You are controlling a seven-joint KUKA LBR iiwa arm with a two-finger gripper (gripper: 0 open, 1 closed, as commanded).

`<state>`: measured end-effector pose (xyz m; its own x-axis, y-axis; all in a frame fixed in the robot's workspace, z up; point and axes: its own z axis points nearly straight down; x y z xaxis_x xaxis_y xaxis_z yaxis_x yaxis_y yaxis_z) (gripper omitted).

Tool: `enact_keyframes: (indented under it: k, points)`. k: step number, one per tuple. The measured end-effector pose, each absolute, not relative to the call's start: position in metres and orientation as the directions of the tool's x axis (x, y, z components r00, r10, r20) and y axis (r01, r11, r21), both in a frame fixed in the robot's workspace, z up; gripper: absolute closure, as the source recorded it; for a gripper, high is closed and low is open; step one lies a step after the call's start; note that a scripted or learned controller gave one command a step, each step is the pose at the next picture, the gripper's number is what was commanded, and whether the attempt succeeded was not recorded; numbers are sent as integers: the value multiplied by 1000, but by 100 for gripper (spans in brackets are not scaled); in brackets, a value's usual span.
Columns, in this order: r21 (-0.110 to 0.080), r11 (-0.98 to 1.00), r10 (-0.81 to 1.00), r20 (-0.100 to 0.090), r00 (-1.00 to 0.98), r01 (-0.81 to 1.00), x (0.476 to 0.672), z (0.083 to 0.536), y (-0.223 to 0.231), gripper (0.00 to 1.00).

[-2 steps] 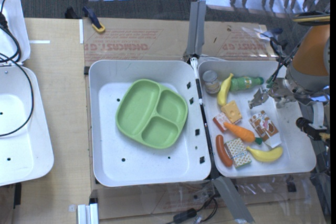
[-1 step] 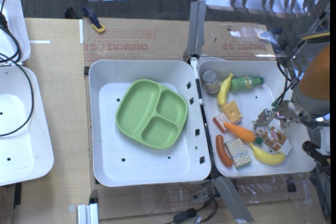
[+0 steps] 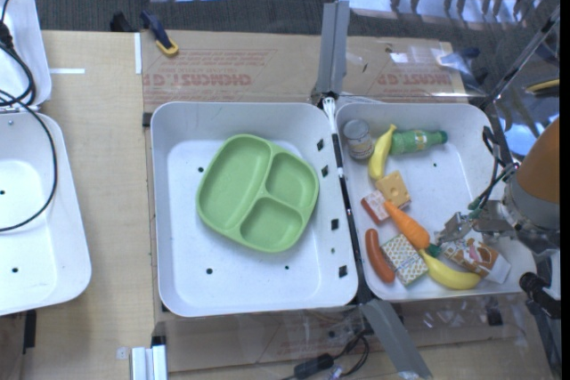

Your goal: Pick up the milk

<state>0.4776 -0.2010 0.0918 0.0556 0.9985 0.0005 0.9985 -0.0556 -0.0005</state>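
The milk (image 3: 477, 257) is a small white and orange carton lying on its side in the front right corner of the right bin (image 3: 463, 116). A yellow banana (image 3: 448, 272) lies against its left side. My gripper (image 3: 454, 228) reaches in from the right and hangs low just above and left of the carton, over the carrot's tip and the banana. Part of the carton's upper edge is hidden behind the gripper. The view does not show anything held.
The right bin also holds a carrot (image 3: 407, 226), a sausage (image 3: 379, 255), a cracker box (image 3: 404, 260), a cheese wedge (image 3: 393, 190), a second banana (image 3: 382, 152), a green bottle (image 3: 416, 140) and a can (image 3: 357, 139). The left bin (image 3: 178, 262) holds a green divided plate (image 3: 257, 191).
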Motion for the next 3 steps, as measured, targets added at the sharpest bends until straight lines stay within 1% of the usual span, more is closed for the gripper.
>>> enact_keyframes:
  k: [1,2,3]
  points:
    - [0,-59,998,1,59,998,478,100,-201,100]
    - [-1,96,995,-1,-96,995,478,203,-128,100]
    - [-3,195,981,0,-195,981,478,191,-65,100]
